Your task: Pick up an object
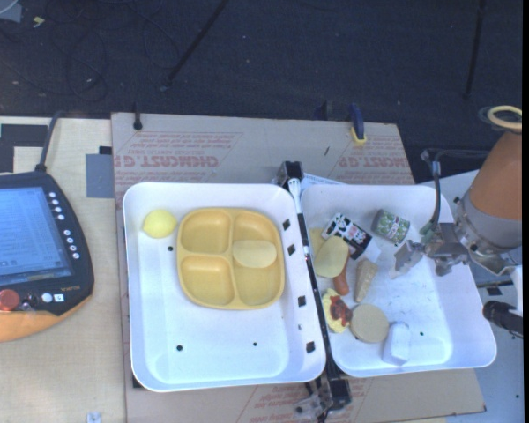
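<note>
A: What does the bench look like?

B: Brown cardboard (247, 148) lies under two white bins. The left bin (150, 342) holds a yellow divided plate (213, 280), a pale food piece (255, 254) in its two o'clock compartment, and a yellow ball (159, 224) at the plate's ten o'clock. A control pendant (26, 245) sits at nine o'clock; dark floor with cables lies beyond.

A: And the arm?

B: The gripper (412, 256) hangs over the right bin (467, 342) at three o'clock, nothing visibly between its fingers; how wide they stand cannot be told.

A: The objects?

B: Clustered on that bin's left: a green can (391, 226), a black-and-white carton (346, 231), a round tan piece (368, 322), a white block (397, 342). The smaller bits are hard to make out.
</note>
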Robot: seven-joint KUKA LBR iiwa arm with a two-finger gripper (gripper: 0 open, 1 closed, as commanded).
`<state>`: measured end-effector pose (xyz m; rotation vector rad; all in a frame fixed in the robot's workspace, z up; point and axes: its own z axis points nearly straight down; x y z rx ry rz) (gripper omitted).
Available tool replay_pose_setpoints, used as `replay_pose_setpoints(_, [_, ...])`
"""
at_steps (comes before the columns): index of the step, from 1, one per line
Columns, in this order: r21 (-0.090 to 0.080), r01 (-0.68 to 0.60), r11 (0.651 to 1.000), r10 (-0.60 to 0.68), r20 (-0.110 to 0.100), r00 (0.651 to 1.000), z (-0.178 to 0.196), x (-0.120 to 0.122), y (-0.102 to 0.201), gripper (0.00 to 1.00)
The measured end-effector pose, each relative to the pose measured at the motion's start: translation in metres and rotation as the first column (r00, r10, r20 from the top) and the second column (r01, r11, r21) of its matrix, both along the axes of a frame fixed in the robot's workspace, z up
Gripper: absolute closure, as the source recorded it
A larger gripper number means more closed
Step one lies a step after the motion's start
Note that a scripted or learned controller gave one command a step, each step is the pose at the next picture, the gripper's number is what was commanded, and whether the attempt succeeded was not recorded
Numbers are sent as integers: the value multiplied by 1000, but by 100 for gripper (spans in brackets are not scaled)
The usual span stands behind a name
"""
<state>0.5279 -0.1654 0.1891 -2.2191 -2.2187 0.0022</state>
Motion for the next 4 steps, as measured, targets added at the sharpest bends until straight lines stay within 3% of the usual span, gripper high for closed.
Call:
replay_pose_setpoints(1, [-2,0,1000,0,4,1000,-90,22,24,0])
replay_pose_setpoints(2, [-13,0,1000,0,8,1000,-100,66,49,0])
replay_pose_setpoints(3, [0,3,1000,-3,2,1000,-90,65,52,100])
replay_pose_setpoints(4, [-3,4,1000,-4,3,1000,-89,65,50,0])
